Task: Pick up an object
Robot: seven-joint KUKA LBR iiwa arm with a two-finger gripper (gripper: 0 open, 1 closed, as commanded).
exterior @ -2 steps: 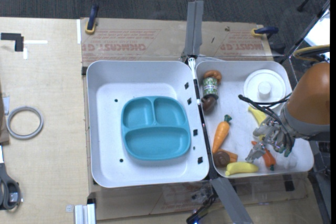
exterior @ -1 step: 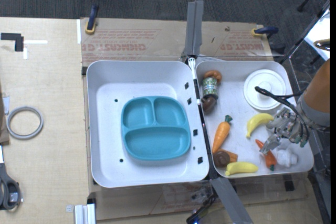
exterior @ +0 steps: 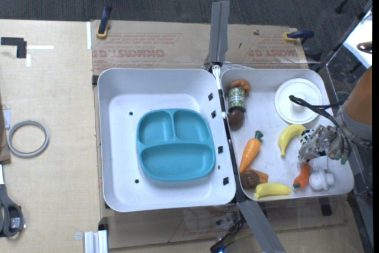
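Across the bench we saw two white bins: the left bin (exterior: pixel 112 145) held a blue divided plate (exterior: pixel 176 144); the right bin (exterior: pixel 266 77) held a white lid (exterior: pixel 298 99), bananas and an orange, green-topped carrot (exterior: pixel 250 151). Over its right side hung the gripper (exterior: pixel 320 146).

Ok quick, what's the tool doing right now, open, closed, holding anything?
Tool: low over the right bin, by a small carrot and a banana; open or closed cannot be told.
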